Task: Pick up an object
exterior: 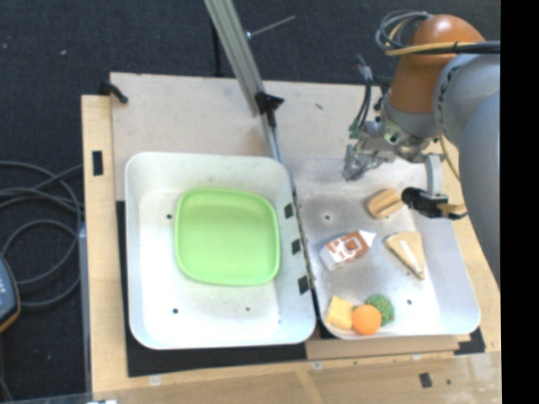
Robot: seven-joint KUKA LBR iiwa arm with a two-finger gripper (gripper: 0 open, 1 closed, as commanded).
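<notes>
We are seeing the gripper, its grip impossible to tell, hovering at eleven o'clock from the bread roll inside the right bin; a green plate is lying in the left bin.

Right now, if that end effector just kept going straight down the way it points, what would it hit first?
Probably the bare floor of the right bin. The end effector hangs over its upper left corner, with the bread roll off to one side. Depth is hard to judge from this slant.

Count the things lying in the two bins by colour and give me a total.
Green: 2, plate and broccoli
Tan: 2, bread roll and wedge
Yellow: 1, cheese block
Orange: 1, ball
Orange and white: 1, packet
Total: 7
</notes>
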